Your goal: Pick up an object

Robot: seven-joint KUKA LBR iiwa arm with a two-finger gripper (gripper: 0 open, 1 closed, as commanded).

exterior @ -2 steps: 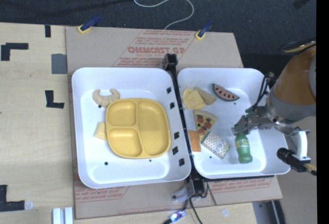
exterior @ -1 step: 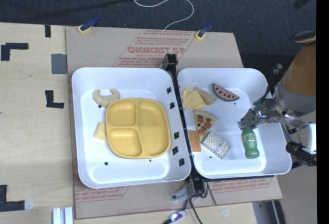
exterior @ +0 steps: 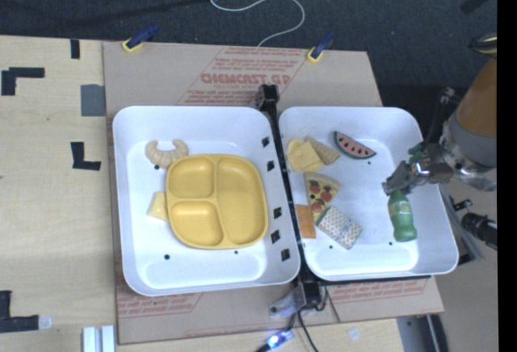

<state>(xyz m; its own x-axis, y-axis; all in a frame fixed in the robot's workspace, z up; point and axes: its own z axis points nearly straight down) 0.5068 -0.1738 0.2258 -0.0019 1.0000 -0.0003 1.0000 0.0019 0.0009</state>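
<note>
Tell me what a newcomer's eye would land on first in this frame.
The yellow divided plate dominates the left bin, with a croissant just above its upper-left corner. In the right bin, the gripper hangs directly above a green bottle by the right wall, while a watermelon slice and pizza slice lie nearer the divider.

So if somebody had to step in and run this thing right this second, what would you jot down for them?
Gripper: low over the right bin, just above the green bottle; I can't tell if it is open or shut, and nothing shows between its fingers.
Right bin also has a watermelon slice, pizza slice, cheese wedges and a speckled grey block.
Left bin: yellow divided plate, croissant.
Done: nothing lifted.
Left: grasp and lift one object, likely the bottle.
</note>
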